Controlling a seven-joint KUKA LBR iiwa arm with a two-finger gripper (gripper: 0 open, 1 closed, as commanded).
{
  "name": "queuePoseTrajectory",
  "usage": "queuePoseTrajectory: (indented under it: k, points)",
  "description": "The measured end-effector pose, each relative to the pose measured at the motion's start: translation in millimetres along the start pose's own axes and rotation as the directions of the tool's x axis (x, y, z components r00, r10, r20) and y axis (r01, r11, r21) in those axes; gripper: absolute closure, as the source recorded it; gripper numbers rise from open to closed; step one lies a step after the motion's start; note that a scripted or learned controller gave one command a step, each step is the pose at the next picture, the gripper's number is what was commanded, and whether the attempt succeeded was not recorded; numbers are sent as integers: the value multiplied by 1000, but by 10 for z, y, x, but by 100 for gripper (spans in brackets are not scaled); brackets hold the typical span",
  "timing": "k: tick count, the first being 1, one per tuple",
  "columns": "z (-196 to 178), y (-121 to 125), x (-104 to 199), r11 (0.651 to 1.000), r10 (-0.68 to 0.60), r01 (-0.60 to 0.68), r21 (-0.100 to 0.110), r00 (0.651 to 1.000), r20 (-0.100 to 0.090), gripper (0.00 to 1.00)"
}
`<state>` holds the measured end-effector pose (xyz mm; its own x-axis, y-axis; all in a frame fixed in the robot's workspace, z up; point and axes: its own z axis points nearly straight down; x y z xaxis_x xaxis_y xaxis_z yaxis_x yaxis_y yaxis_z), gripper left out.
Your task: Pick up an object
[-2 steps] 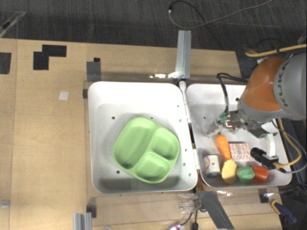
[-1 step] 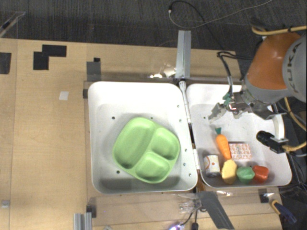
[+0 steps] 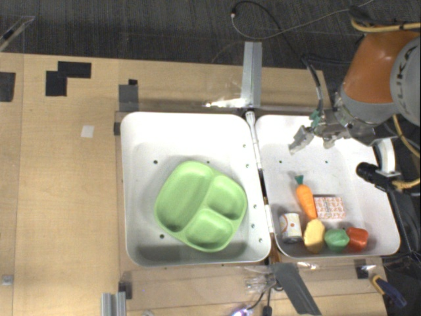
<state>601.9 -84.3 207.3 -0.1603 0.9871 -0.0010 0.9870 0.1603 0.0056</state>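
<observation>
Carrot (image 3: 305,201) and its neighbours lie untouched in the right bin (image 3: 375,176) as my claw (image 3: 314,134) hangs above that bin's far end, well apart from them; whether my fingers are spread or closed cannot be told from this angle, and nothing shows between them. Beside the carrot rests a pink-patterned packet (image 3: 328,207). Along the near wall sit a small can (image 3: 291,226), a yellow piece (image 3: 314,234), a green piece (image 3: 337,238) and a red piece (image 3: 357,237). In the left bin (image 3: 141,143), a green divided plate (image 3: 200,205) lies flat.
</observation>
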Motion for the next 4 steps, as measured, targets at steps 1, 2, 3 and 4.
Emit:
queuePoseTrajectory:
  k: [1,2,3,4]
  points:
    - [128,-178,-169,941,-338,338,0,941,0,0]
    - [919,-218,-578,949,-316,316,1,949,0,0]
    - [1166,-316,-347,899,-439,439,-6,899,7,0]
    - [1053,-46,-441,823,-569,569,-3,823,5,0]
